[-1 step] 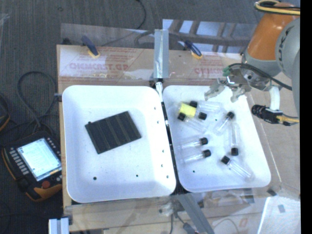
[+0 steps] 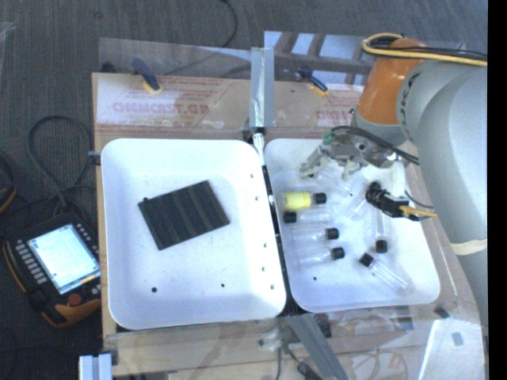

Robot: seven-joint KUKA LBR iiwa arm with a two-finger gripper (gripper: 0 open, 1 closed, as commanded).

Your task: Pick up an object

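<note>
My gripper (image 2: pixel 329 169) hangs over the back of the right bin (image 2: pixel 424 287), its fingers spread open with nothing between them. Just in front of it lies a small vial with a yellow body and black cap (image 2: pixel 299 201). Several clear vials with black caps are scattered across the same bin, such as one (image 2: pixel 331 233) near the middle and another (image 2: pixel 366 260) toward the front. In the left bin (image 2: pixel 115 172) a black ribbed rectangular pad (image 2: pixel 184 214) lies flat.
A metal post (image 2: pixel 261 85) stands at the back between the bins. Clamps (image 2: pixel 146 76) hold the cardboard backing. A teach pendant (image 2: pixel 55 261) and cables lie on the floor to the left. The arm's grey body (image 2: pixel 455 149) overhangs the right bin's right side.
</note>
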